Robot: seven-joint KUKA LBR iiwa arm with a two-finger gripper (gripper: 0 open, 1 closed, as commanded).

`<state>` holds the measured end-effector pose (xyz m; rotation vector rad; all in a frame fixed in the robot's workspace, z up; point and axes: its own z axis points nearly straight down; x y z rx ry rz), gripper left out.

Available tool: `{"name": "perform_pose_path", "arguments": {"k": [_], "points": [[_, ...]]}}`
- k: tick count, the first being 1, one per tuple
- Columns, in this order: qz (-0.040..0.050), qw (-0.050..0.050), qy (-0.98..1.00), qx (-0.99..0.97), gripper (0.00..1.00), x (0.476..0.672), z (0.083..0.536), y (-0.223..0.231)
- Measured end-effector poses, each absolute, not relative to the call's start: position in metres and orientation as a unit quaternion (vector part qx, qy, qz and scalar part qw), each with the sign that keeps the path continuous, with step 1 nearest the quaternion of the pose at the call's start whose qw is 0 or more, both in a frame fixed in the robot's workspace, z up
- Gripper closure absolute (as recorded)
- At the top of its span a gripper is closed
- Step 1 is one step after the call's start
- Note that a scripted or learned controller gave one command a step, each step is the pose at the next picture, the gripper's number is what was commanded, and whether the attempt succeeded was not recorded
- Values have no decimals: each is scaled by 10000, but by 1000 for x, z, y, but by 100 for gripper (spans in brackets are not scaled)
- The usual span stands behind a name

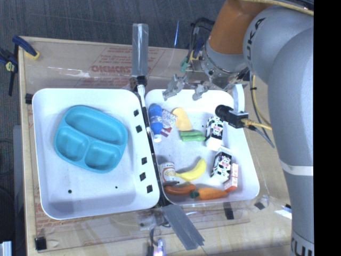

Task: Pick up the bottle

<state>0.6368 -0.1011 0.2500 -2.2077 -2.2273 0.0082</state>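
A small clear bottle with a blue cap lies on its side at the far left of the right bin, its cap pointing to the back. My gripper hangs over the bin's back rim, above and to the right of the bottle. Its two grey fingers stand apart with nothing between them.
The right bin also holds a yellow wedge, a green block, two cow-print cartons, a banana, a can, a carrot and a sausage-like piece. The left bin holds a blue divided tray.
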Motion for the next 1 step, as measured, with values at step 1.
{"name": "perform_pose_path", "arguments": {"k": [1], "points": [[12,7,-7508,-6605,0,611,335,-111]]}}
